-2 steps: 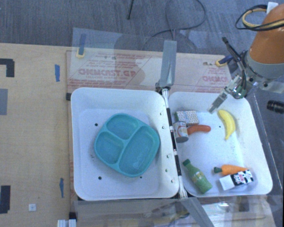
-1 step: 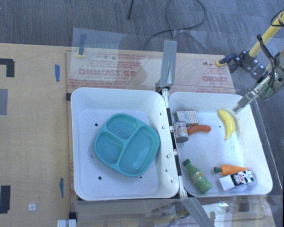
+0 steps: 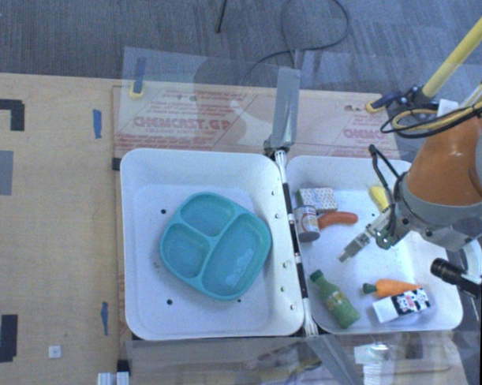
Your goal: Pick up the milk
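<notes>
White milk carton (image 3: pixel 401 305) lies on its side at the near right corner of your right bin (image 3: pixel 446 317).
Just behind it sits a carrot (image 3: pixel 394 287); a green bottle (image 3: pixel 333 297) lies to its left. Farther back, your gripper (image 3: pixel 364 242) hangs empty over bare floor, its fingers slightly spread, well apart from the carton.

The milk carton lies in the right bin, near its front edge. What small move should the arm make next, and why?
Probably shift the claw toward the front right corner, until it hangs over the milk carton. It now hovers mid-bin, apart from the carton, which lies flat just below a carrot.
</notes>
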Motion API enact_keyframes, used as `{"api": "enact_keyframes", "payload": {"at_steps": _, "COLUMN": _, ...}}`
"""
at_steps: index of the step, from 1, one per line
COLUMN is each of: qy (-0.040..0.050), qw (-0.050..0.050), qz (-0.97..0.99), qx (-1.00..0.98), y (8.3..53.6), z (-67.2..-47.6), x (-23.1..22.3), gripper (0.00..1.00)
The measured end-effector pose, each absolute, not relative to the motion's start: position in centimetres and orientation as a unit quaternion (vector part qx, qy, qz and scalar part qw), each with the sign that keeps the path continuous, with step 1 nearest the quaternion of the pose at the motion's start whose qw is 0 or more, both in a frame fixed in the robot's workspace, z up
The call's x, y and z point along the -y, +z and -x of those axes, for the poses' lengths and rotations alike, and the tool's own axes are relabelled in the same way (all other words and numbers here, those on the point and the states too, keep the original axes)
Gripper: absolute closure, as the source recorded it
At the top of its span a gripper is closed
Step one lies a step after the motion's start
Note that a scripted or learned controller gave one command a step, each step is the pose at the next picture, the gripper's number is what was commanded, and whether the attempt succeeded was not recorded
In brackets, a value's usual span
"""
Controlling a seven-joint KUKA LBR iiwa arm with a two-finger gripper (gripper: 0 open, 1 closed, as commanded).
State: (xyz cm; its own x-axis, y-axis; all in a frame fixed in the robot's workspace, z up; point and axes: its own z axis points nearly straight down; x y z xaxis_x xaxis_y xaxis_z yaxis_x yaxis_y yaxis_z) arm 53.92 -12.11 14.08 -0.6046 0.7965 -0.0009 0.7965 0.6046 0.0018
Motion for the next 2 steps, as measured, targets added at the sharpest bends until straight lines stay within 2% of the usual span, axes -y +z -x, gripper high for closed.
{"api": "enact_keyframes", "payload": {"at_steps": 1, "qy": 0.0002, "qw": -0.001, "qz": -0.495, "qx": -0.869, "y": 18.5, "z": -48.0, "x": 2.2, "gripper": 0.0}}
{"api": "enact_keyframes", "payload": {"at_steps": 2, "qy": 0.0003, "qw": 0.001, "qz": -0.569, "qx": -0.823, "y": 18.5, "z": -57.9, "x": 1.9, "gripper": 0.0}}
